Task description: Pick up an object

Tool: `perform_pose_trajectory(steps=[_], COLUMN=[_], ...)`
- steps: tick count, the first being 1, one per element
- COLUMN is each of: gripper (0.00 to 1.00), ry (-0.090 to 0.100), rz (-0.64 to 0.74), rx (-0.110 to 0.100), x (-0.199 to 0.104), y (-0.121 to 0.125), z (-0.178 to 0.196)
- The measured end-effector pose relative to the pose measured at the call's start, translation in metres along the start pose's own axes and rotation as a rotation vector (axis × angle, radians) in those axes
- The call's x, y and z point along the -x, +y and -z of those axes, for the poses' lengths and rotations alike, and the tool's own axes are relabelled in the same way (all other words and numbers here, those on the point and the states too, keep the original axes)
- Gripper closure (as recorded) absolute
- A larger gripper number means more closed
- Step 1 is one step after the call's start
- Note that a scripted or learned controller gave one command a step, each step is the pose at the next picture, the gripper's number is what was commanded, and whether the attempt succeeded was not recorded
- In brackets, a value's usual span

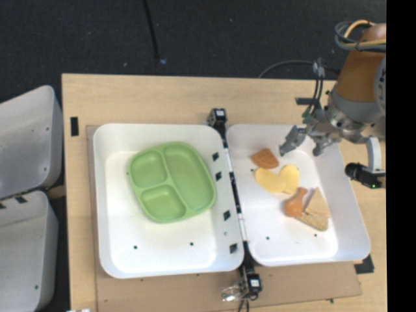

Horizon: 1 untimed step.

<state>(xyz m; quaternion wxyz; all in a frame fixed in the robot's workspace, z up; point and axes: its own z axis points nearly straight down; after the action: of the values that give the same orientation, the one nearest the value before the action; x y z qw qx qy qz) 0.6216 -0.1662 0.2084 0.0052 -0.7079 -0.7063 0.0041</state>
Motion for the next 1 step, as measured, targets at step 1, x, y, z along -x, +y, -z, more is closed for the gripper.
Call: perform_pose_trajectory(steps=[1], gripper=[0.00], ry=[-0.003], rz=[0.004], rx=[0.014], x=[-0.0004], y=[0.0028], z=[0.0087])
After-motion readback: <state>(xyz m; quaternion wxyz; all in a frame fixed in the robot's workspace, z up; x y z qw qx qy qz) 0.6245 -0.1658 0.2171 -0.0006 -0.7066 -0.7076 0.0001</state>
